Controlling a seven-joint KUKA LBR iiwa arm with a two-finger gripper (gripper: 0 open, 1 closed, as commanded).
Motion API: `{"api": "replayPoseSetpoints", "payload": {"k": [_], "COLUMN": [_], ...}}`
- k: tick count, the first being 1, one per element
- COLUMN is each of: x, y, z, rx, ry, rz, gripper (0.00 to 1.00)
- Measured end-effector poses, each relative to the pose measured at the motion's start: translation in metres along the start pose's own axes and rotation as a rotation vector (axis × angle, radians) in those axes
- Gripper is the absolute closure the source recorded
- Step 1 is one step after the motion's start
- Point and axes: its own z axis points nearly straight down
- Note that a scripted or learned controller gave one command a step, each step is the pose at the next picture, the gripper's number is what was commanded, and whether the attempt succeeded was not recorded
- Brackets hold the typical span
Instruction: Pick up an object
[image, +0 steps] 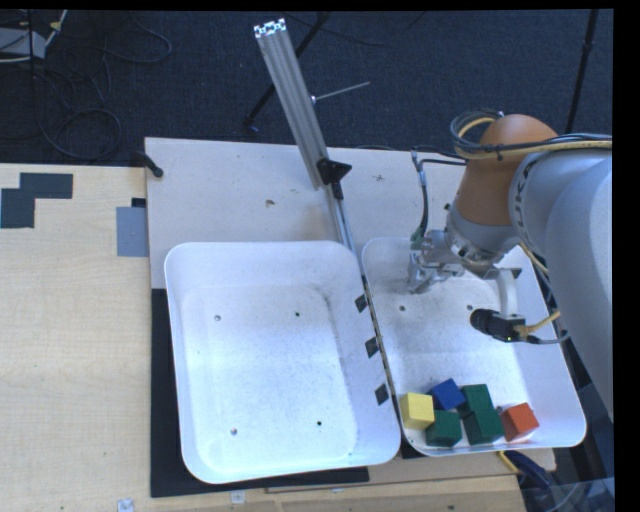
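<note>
Several small blocks sit clustered at the near end of the right bin (410, 330): a yellow block (418, 409), a blue block (447, 393), a green block (479, 412), a second smaller green block (443, 429) and an orange-red block (518, 421). My gripper (420, 279) hangs over the far end of the same bin, well away from the blocks. Nothing shows between its fingers.
The left bin (200, 290) lies beside the right one, with black clips (371, 346) along the shared wall. A slanted aluminium post (300, 115) rises behind the bins. The grey arm (560, 240) with its orange band (495, 170) covers the right side.
</note>
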Motion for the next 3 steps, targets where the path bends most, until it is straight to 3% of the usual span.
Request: {"api": "replayPoseSetpoints", "payload": {"k": [1, 2, 3], "x": [0.051, 0.046, 0.091], "y": [-0.055, -0.059, -0.106], "z": [-0.085, -0.080, -0.174], "rx": [-0.009, -0.001, -0.010], "ry": [0.004, 0.002, 0.003], "rz": [0.005, 0.009, 0.005], "gripper": [1.00, 1.00, 1.00]}}
